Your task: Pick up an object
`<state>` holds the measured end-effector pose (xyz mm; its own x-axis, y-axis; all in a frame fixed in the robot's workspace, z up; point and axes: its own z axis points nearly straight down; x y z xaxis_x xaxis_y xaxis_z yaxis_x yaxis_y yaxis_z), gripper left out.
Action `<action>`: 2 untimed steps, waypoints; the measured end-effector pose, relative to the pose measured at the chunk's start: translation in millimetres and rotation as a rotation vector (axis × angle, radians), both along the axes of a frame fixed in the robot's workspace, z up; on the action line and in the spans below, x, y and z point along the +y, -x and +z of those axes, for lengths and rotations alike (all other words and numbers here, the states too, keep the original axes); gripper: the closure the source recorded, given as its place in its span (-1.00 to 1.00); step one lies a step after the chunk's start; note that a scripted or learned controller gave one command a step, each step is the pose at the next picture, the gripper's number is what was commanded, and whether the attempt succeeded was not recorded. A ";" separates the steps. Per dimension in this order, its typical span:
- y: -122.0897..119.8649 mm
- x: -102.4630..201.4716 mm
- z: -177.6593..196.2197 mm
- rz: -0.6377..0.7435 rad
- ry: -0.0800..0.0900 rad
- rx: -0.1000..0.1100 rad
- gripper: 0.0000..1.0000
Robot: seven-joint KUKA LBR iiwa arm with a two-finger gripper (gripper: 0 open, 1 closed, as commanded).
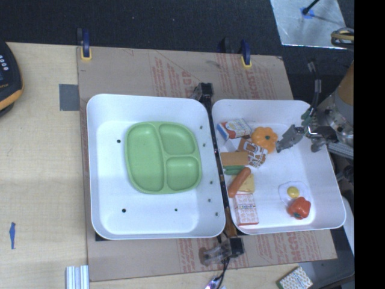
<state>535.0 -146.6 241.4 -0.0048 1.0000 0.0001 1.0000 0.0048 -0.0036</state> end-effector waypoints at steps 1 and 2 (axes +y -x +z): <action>-54.4 -22.0 -97.3 0.002 0.001 0.006 -1.00; -93.4 10.1 -149.2 0.004 0.000 0.004 -1.00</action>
